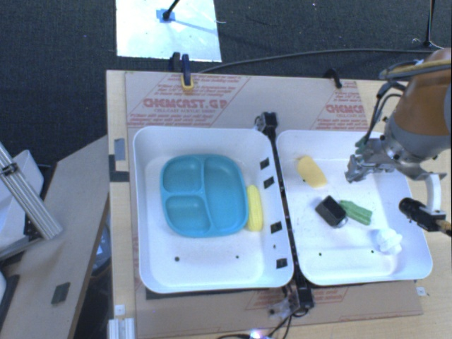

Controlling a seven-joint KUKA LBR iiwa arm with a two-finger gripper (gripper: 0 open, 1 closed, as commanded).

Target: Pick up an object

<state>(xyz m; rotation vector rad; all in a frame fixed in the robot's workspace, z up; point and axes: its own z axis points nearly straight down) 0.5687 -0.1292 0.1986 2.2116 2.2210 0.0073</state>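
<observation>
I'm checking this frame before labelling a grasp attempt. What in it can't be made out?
- End effector: small and blurred over the right bin; finger state unreadable.
- Arm: cut off by the right edge of the camera view.
- Black object: overlaps one end of the green object; contact unclear.
- White object: pale against the bin floor, shape unclear.

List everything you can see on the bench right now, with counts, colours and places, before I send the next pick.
bins: 2, white, side by side on the bench
divided plate: 1, light blue, left bin
banana-like piece: 1, yellow, left bin, against the plate's right edge
yellow block: 1, yellow, right bin, upper left
black object: 1, black, right bin, middle
green object: 1, green, beside the black object
white object: 1, white, right bin, lower right
arm: 1, grey with orange band, from the right
claw: 1, grey, over the right bin
</observation>
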